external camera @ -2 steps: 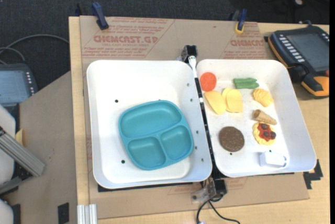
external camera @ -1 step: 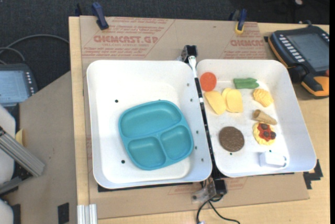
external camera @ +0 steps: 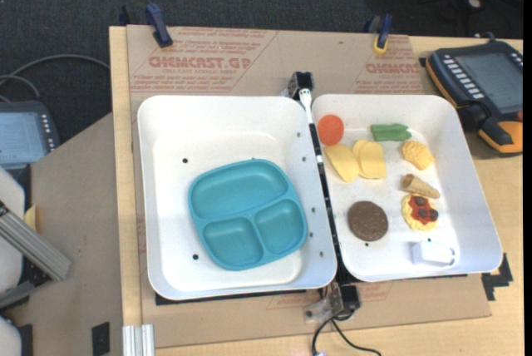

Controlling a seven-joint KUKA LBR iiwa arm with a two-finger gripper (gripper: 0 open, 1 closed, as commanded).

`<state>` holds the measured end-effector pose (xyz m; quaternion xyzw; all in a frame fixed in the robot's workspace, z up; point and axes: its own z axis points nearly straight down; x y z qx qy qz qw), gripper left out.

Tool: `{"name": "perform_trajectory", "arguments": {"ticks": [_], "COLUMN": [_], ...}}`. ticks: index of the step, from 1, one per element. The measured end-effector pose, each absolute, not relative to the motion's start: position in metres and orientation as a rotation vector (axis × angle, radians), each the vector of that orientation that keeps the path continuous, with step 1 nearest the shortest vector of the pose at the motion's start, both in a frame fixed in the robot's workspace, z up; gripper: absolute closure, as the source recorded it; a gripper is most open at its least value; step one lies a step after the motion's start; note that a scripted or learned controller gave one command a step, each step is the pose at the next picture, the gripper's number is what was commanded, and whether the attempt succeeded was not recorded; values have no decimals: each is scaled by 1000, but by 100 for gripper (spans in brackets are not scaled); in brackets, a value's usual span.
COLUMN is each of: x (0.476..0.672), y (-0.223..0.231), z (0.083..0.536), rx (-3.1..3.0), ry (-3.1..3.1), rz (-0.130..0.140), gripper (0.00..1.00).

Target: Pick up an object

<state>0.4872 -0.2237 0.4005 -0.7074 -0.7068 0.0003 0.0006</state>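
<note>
The right bin (external camera: 465, 180) holds several toy foods: an orange ball (external camera: 331, 128), a green piece (external camera: 390, 131), two yellow pieces (external camera: 342, 163) (external camera: 371, 159), a yellow corn-like piece (external camera: 416, 154), a small brown cone (external camera: 420, 185), a pizza slice (external camera: 421, 212), a brown cookie (external camera: 366, 221) and a white block (external camera: 432, 253). In the left bin (external camera: 166, 130) lies a teal divided plate (external camera: 247, 213).
A teach pendant (external camera: 486, 84) lies on the bench at the right, beyond the right bin. Blue and yellow clamps (external camera: 158, 24) (external camera: 381, 32) hold the cardboard sheet at the back edge. A black clip (external camera: 301, 84) sits between the bins.
</note>
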Motion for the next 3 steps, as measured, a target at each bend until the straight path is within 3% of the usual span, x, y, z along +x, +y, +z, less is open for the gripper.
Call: {"name": "perform_trajectory", "arguments": {"ticks": [1,2,3], "x": [479,480,479], "y": [-222,-93,-94], "z": [352,401,351], "rx": [-2220,-2212,-2220], "ry": [-2218,-2237,-2219], "rz": [2,-9,2], "gripper": [100,100,100]}}
